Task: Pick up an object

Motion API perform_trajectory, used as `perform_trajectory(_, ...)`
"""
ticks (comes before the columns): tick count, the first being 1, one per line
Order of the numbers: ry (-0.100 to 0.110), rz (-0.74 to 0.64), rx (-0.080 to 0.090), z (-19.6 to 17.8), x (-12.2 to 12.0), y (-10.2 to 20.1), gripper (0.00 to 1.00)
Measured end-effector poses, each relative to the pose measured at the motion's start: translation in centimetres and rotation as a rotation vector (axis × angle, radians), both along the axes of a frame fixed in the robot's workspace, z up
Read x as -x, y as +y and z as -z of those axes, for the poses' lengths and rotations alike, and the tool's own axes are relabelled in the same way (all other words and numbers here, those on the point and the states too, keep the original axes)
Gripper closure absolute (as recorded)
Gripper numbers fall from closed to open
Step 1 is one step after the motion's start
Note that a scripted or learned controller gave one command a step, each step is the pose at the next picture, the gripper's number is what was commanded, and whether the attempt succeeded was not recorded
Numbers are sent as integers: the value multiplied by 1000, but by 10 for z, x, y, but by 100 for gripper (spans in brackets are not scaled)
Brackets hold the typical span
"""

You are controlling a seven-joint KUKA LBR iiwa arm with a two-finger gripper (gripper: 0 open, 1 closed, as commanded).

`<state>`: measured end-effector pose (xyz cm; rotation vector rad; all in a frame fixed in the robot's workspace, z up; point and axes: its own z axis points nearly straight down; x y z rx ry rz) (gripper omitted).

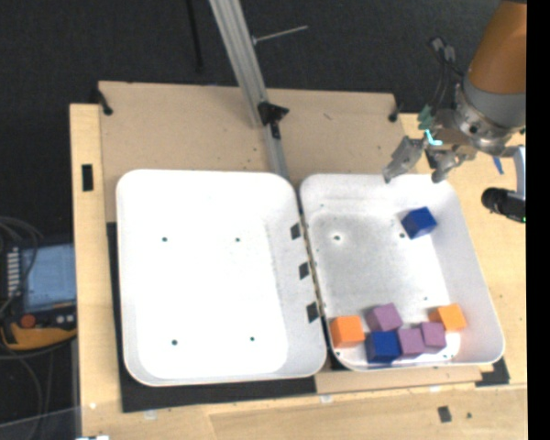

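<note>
While gripper (420, 161) hovers spread wide and empty over right bin's (481, 273) far rim, nothing's picked; blue cube (418, 222) sits nearest, 6 blocks untouched.

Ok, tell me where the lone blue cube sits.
In the camera view, the lone blue cube lies in the right bin, near its far right corner, apart from the block cluster along the near edge.
</note>
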<state>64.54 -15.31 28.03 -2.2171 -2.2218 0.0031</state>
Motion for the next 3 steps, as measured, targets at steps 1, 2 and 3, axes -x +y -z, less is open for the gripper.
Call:
perform_trajectory(1,-4,-2,3,-3,-1,0,0)
perform_trajectory(2,0,-2,2,46,4,7,0)
perform_trajectory(3,0,2,3,95,-4,0,0)
